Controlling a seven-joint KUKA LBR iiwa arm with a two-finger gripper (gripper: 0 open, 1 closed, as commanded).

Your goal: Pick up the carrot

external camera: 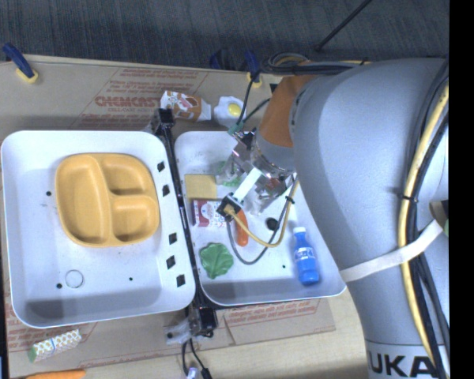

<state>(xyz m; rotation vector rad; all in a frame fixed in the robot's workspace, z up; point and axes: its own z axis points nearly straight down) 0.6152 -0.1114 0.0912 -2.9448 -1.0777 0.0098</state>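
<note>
The carrot (242, 233) is a small orange piece lying in the right bin (257, 290), just left of the bin's middle. My gripper (257, 186) hangs low over the middle of that bin, a little above and to the right of the carrot. The wrist and the big grey arm (363, 172) cover the bin's right side. Part of the carrot may be hidden under the gripper's hardware.
The right bin also holds a yellow block (201, 185), a red packet (208, 212), a green leaf (216, 259) and a blue bottle (305, 256). A yellow divided plate (107, 198) lies in the left bin (31, 290). Small items lie on the cardboard behind the bins.
</note>
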